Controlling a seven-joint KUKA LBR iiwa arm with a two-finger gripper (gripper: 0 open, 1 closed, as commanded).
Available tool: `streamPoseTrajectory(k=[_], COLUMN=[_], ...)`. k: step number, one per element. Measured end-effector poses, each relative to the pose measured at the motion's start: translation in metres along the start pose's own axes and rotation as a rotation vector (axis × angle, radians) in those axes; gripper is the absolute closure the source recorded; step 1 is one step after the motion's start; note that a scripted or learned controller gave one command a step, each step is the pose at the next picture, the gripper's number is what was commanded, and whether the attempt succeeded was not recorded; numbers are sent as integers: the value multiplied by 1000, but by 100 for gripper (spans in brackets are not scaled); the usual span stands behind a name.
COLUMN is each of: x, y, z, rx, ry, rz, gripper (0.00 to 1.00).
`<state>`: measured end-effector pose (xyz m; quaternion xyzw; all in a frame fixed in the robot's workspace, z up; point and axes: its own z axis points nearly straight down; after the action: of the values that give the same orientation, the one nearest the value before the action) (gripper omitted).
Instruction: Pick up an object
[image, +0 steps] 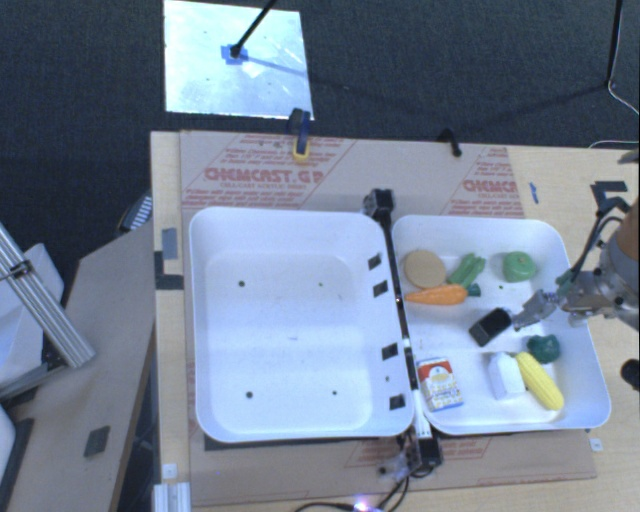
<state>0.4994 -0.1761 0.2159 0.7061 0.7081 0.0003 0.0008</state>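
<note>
Wide view first: the bench (330, 165) runs under both bins, and the left bin (215, 240) is one broad white floor with room in every direction out to its rim. The right bin (560, 240) is the busy one, its goods strung along the top wall and packed into the near right corner, with a bare strip of floor between.

In comes the arm (615, 285) from the right, over the right bin's far edge, and the gripper (527, 314) points left toward the middle of that bin. Its tip sits right against a small black block (490, 327); whether the fingers are parted or pinched, I cannot tell from up here.

Now the objects: an orange carrot (436, 295) lies along the divider side, a tan round disc (424, 268) just above it, a yellow corn cob (539, 380) near the front wall beside a white block (506, 376). A small red-and-white box (438, 384) hugs the front left corner (tight against the rim). A green pepper-like piece (465, 268), a light green lump (518, 266) and a dark green lump (544, 348) complete the field.
</note>
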Motion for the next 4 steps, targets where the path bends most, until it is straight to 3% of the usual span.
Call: streamPoseTrajectory(k=[1,2,3,4], x=[-29,-32,-16,-18], y=[37,86,164,159], z=[114,122,125,118], rx=[-18,-11,-17,-8], ry=[-4,-1,-4,-4], rz=[0,-4,-7,-6], gripper=[0,0,0,100])
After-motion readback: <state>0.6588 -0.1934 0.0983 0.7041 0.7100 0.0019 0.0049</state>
